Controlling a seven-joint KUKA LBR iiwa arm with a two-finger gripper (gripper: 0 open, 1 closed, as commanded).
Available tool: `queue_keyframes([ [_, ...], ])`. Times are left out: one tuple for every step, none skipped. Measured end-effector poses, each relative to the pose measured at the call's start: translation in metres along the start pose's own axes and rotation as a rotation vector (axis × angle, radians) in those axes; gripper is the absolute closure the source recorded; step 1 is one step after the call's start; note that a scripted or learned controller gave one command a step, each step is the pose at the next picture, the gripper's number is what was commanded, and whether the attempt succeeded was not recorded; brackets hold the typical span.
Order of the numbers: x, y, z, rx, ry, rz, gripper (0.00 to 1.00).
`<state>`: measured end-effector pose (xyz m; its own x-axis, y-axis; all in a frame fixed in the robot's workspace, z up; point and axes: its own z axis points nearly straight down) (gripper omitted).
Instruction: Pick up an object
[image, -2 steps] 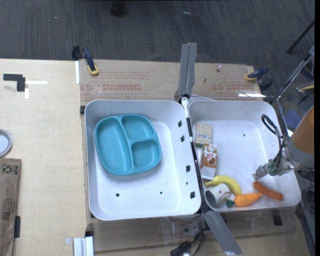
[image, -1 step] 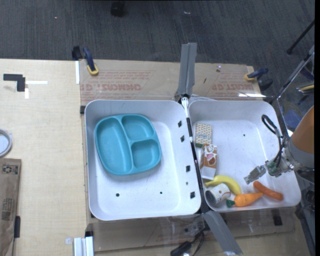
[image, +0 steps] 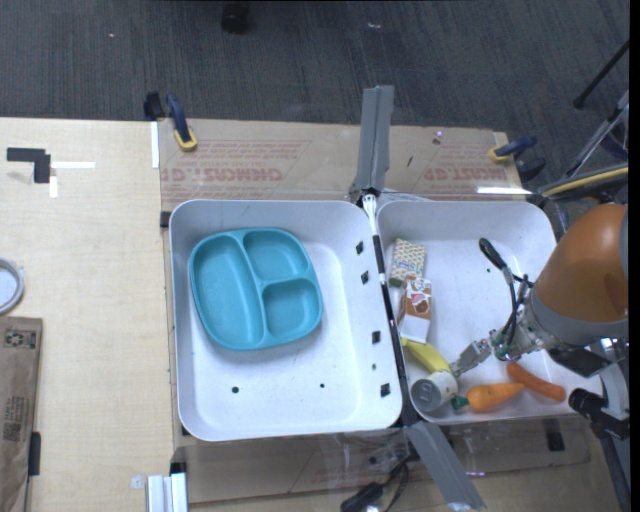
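Low in rt bin, tool (image: 478, 352) at 6 o'clock, by can (image: 433, 389) & carrot (image: 495, 396); fingers' state unclear; plate (image: 256, 288) in left bin.

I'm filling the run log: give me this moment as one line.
gripper low in right bin, among banana, can and carrots | grasp: cannot tell | left bin: blue divided plate

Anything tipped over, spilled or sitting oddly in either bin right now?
Nothing spilled. In the right bin a small can lies on its side by the near wall, beside a banana and two carrots. The blue plate lies flat in the left bin.
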<state>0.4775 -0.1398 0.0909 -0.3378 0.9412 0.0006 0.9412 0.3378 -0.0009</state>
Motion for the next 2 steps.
queue_keyframes([
  [-0.032, 0.024, -0.133, -0.001, -0.002, 0.059, 0.00],
  [-0.066, -0.016, -0.025, 0.001, 0.000, -0.048, 0.00],
])
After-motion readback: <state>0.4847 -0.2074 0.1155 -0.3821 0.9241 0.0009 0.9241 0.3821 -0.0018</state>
